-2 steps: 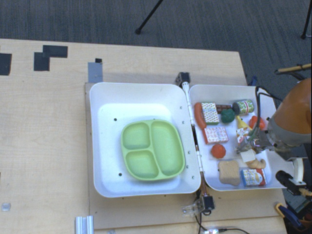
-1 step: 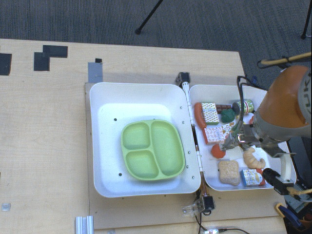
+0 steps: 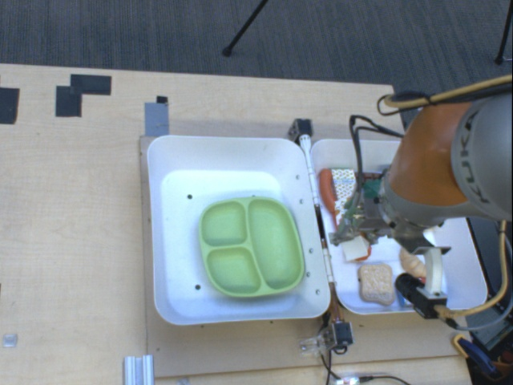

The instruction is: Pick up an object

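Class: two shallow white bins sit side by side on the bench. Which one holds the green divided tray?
The left bin. It holds the green three-compartment tray, while the right bin holds small items such as a tan sponge-like block, with the arm over it.

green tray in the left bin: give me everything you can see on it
The green tray is a pale green, rounded-rectangle divided plate that looks like smooth plastic. Raised ridges split it into three compartments: one long one on the camera view's right and two smaller ones stacked on its left. It lies flat, right side up, slightly rotated, on the floor of the left bin, toward that bin's near right corner. All three compartments look bare. The arm is not over it.
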